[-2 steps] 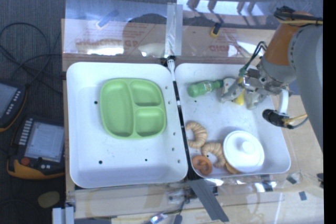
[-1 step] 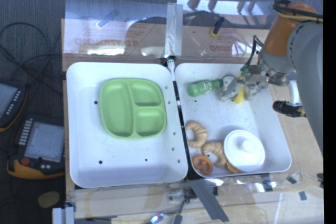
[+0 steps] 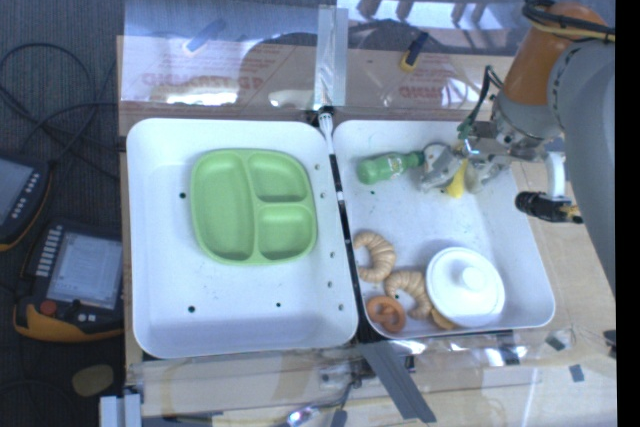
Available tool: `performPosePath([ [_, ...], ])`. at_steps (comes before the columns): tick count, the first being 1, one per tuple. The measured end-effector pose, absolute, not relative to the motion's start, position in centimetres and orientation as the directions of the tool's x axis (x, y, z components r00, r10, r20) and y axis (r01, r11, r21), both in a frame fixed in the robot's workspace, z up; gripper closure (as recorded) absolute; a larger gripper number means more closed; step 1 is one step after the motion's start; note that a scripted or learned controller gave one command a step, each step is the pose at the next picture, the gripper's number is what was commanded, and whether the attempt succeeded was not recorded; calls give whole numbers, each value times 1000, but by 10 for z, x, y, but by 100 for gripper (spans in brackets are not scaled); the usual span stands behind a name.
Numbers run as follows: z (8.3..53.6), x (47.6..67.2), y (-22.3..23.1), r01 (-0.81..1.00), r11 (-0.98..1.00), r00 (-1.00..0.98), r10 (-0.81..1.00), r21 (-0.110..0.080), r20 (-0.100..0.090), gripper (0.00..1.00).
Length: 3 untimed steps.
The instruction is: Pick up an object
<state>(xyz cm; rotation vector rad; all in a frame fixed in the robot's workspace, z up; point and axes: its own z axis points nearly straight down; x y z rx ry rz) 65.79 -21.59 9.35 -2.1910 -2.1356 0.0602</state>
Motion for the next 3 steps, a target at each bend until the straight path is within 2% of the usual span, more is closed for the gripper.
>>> performPosePath([
  [1,94,656,-218,992,118,-117,993,-52,24,0],
  [2,94,660,-220,988,141,-140,990,-63,29,0],
  [3,94,660,-220,989,136,-134,991,-63,29,0],
])
